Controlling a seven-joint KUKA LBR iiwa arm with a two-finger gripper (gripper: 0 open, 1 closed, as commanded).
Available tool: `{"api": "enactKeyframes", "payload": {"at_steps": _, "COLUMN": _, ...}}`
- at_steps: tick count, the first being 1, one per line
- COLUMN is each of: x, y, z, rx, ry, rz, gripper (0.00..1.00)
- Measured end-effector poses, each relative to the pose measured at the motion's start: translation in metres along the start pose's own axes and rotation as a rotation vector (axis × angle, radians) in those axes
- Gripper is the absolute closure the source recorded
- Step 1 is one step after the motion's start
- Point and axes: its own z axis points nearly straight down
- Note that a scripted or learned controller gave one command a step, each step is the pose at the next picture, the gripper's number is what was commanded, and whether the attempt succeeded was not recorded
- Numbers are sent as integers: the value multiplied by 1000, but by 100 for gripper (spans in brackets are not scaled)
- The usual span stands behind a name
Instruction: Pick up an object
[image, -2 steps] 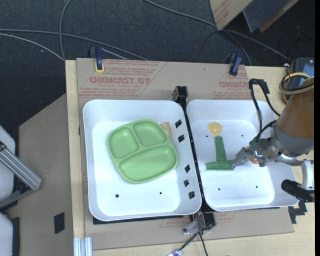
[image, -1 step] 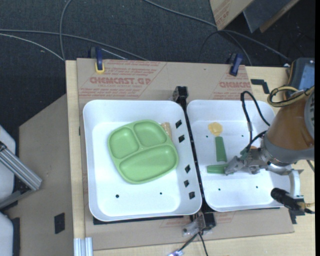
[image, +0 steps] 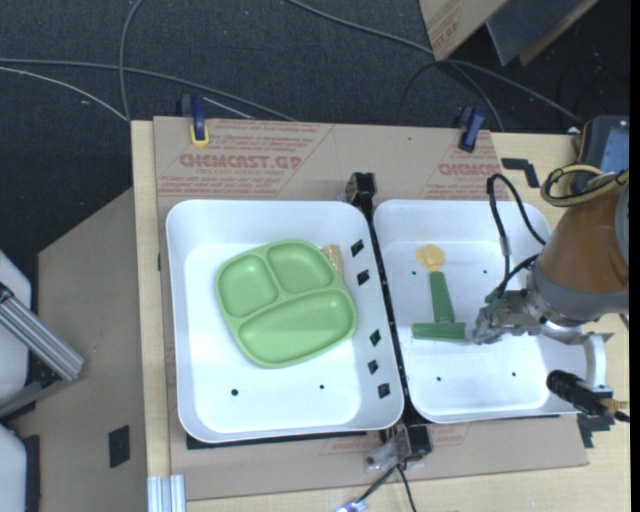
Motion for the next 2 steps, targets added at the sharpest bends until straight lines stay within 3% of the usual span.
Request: {"api": "enactKeyframes", "payload": {"at_steps": 2, "x": 11, "y": -4, "z": -105, "rx": -6, "ry": -3, "rz": -3, "gripper": 100}}
